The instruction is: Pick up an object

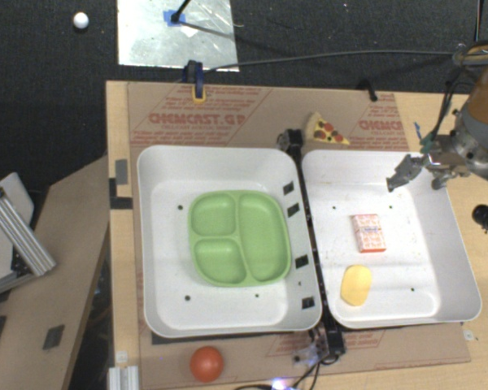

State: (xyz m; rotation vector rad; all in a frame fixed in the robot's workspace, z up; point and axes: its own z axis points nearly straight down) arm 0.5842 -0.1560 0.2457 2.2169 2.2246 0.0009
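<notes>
Small carton (368, 233) is shown lying flat in the right bin (459, 291), just beyond the yellow object (356, 285); judged light and rigid, best gripped across its narrow sides. Gripper (419, 172) fingers are seen apart, empty.

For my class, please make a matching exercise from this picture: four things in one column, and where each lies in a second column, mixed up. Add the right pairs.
Things:
1. green divided plate
2. small pink box
3. pizza slice toy
4. red ball

Places:
A. on the board, just beyond the far edge of the bins
B. in the left bin
C. on the board, in front of the left bin's near edge
D. in the right bin, beside a yellow object

Pairs: 1-B, 2-D, 3-A, 4-C
</notes>
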